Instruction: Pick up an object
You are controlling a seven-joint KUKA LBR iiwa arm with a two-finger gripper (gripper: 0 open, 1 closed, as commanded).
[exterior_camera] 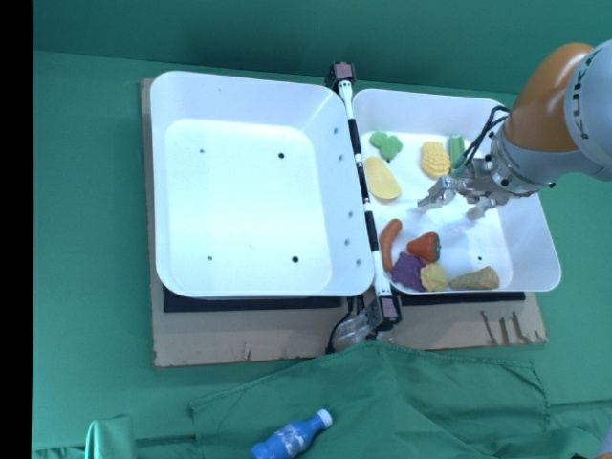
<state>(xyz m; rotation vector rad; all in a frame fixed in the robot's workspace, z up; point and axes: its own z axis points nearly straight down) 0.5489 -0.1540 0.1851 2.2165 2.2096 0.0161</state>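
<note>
The arm (564, 113) reaches in from the right over the right bin (535, 256). Its gripper (457, 197) hangs with fingers apart, holding nothing, beside the yellow corn (435, 159) and above the strawberry (425, 247).

1. You have two white bins: the left bin (253, 199) and the right bin (521, 247).
2. In the right bin you see a green piece (386, 144), a yellow corn (435, 159), a yellow flat piece (382, 179), an orange-red carrot (390, 243), a red strawberry (425, 247), purple grapes (406, 272) and a tan cone (475, 278).
3. Your bench cloth (86, 208) is green, and the bottle (291, 435) on it is blue with a white cap.
4. The arm (564, 103) is grey with an orange band.
</note>
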